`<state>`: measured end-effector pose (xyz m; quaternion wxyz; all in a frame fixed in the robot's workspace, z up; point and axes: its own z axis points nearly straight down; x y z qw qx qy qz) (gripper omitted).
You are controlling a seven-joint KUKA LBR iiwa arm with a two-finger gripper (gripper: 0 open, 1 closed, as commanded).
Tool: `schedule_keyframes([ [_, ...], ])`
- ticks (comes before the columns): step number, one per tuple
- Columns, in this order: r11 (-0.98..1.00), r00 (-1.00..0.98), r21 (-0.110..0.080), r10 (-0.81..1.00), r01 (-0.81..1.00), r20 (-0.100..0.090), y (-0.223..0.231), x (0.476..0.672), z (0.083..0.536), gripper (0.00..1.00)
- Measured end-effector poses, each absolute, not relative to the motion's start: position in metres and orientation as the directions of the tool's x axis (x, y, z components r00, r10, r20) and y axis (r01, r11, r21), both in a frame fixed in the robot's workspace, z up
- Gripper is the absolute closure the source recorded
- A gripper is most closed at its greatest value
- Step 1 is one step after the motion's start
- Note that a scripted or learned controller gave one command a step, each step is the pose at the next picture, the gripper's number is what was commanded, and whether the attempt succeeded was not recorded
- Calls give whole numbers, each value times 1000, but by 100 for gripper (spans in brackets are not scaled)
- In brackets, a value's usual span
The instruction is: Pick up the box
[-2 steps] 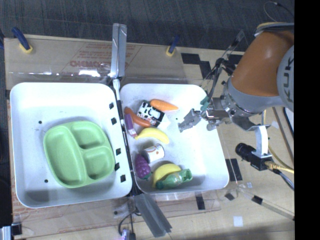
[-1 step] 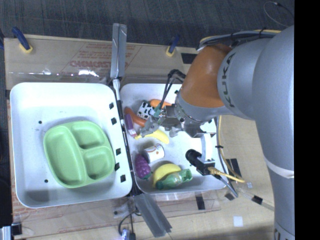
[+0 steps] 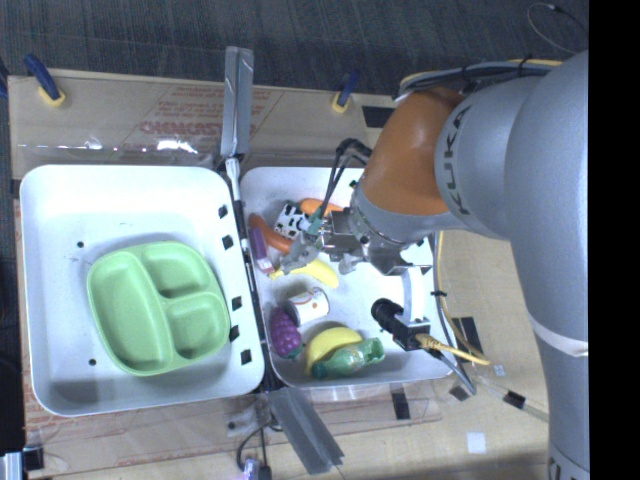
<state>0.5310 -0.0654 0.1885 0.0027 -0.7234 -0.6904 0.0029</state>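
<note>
The hand [image 3: 312, 240] sits low in the right bin [image 3: 300, 180], toward its left half, with the grey arm [image 3: 500, 138] and its orange band [image 3: 405, 158] reaching in over the bin's far right corner. From my feed I cannot tell whether the hand is released or clenched (the wrist body covers too much of it), and I see nothing that I could call grasped.

The box [image 3: 289, 219], patterned black and white, lies in the right bin just beside the hand, on its far left side. Whether they touch I cannot make out. An orange carrot [image 3: 312, 206] lies against the box's far side, and a red-orange stick [image 3: 261, 235] lies near the bin's left wall. A small yellow piece [image 3: 320, 274] shows just below the hand.

Nearer the front of that bin are a white cylinder [image 3: 306, 304], a purple bunch of grapes [image 3: 284, 332], a yellow fruit [image 3: 332, 343] and a green item [image 3: 358, 356], the last three packed close together.

The left bin [image 3: 120, 198] holds a green divided plate [image 3: 160, 306], lying flat. Both bins rest on the counter [image 3: 130, 108], where two blue clips [image 3: 45, 78] grip the far edge.
</note>
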Motion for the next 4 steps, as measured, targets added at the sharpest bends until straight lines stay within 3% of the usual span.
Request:
schedule_keyframes([
  [1, 63, -63, -6, 998, 998, 2, -100, 492, 166, 0],
  [2, -116, 116, -6, 993, 993, -1, -10, 559, 250, 0],
  [3, -201, 201, -9, 980, 980, -3, 14, 536, 188, 0],
  [4, -66, 66, -5, 998, 998, -1, -54, 508, 253, 0],
])
